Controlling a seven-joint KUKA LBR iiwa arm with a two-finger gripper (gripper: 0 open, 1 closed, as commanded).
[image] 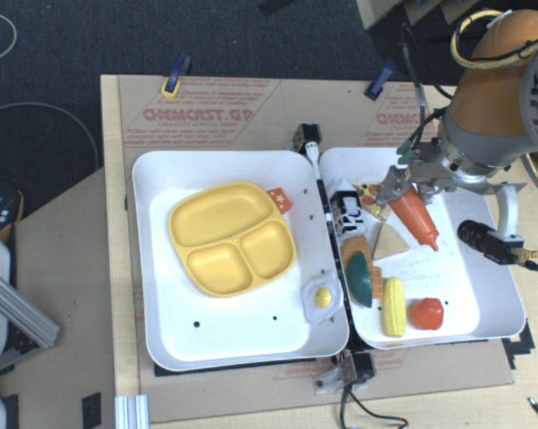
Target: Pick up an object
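Note:
My gripper [397,184] hangs over the back part of the right bin [483,315], below the grey wrist and orange band. An orange carrot-shaped toy [418,221] lies at a slant right beneath it, its upper end touching or just under the gripper. Whether the toy is gripped is not visible. Other pickable things in this bin are a yellow corn cob [393,307], a red tomato-like piece [426,313], a dark green piece [359,280], a tan wedge [390,239] and a black-and-white item [344,211].
The left bin [157,195] bears a yellow divided plate [231,239], a small red piece [280,201] and a fried-egg toy [321,298] at its right wall. A black cylinder [485,239] juts over the right bin's right side. Clamps sit at the board's back edge.

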